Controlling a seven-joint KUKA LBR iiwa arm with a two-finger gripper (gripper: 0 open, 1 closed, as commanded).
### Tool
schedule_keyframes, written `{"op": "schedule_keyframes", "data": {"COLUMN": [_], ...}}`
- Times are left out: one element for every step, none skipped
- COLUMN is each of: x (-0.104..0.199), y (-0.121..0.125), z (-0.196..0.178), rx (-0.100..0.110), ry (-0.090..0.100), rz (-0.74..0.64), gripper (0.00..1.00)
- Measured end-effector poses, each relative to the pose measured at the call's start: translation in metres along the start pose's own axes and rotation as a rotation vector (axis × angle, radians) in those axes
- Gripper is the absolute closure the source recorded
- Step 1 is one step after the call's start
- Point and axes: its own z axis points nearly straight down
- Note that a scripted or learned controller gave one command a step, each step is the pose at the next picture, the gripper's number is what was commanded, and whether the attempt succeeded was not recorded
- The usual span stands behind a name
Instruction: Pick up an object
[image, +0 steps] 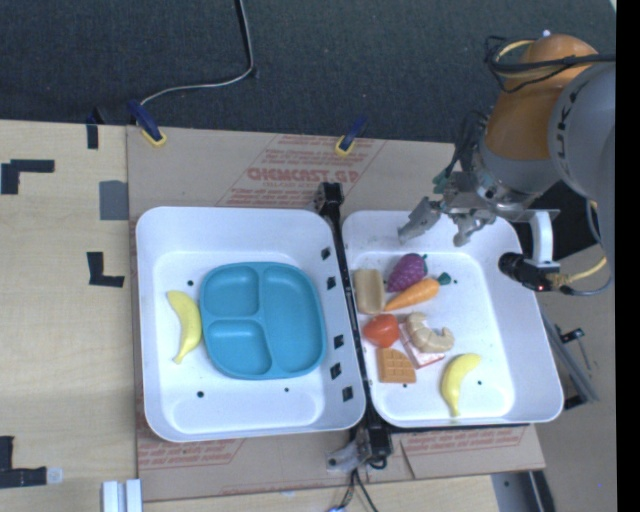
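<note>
Overhead, the worktop (60, 300) carries two shallow white bins side by side, with the grey-and-orange arm (545, 110) entering from three o'clock. The left bin (160, 240) holds a blue divided plate (262, 320) with a yellow banana (185, 325) touching its nine o'clock edge. The right bin (520, 340) holds the candidates for the pick: a second banana (458, 380) toward five o'clock, an orange carrot (415, 293), a purple grape bunch (406, 270), a pale bread-like piece (370, 290), a beige chunk (428, 335), a red tomato (381, 329) and a waffle-like square (396, 366), clustered near the bin's centre. The pincer (445, 228) hovers spread wide and empty over the bin's twelve o'clock rim, just above the grapes. By this showing the approach is under way; the next move likely calls for dropping toward six o'clock and straddling a single item before closing.
</note>
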Motion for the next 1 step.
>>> {"op": "schedule_keyframes", "data": {"x": [0.0125], "y": [0.0109], "z": [0.1246], "rx": [-0.001], "ry": [-0.001], "rz": [0.000], "gripper": [0.00]}}
